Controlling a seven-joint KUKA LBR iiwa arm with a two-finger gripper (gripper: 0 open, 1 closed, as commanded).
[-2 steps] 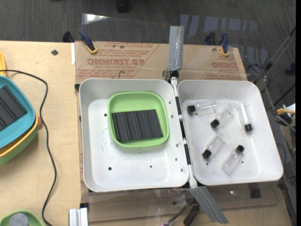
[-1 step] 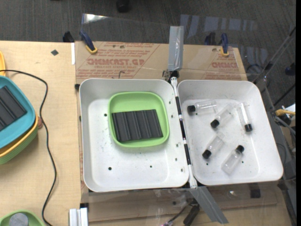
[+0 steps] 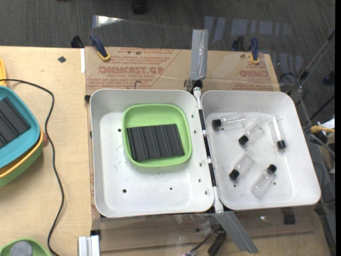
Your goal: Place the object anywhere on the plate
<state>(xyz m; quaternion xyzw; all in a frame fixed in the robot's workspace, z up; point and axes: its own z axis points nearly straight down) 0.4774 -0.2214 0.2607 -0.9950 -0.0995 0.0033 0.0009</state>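
Five clear vials with black caps lie loose in the right bin (image 3: 298,196): one (image 3: 228,122) near its back-left corner, one (image 3: 250,134) just right of that toward the middle, one (image 3: 277,133) toward the right wall, one (image 3: 240,168) left of centre toward the front, one (image 3: 263,181) nearest the front edge. Green plate (image 3: 157,114) sits in the left bin (image 3: 106,185), toward its back edge, with a dark ribbed mat (image 3: 155,142) covering most of its floor. My arm and claw are out of frame, so I can't tell whether the claw is apart or together. Step in hand, as I judge it: pick one vial. Best candidate looks like the front one, well apart from its neighbours and off the walls; the two back-left vials lie close together, riskier. I'd grip across the body, not the cap, since round clear plastic will likely roll or slip. Carry must clear the ridge where the two bins meet, then the plate's raised rim. Plenty of open floor in the left bin around the plate; the mat gives a broad landing spot.
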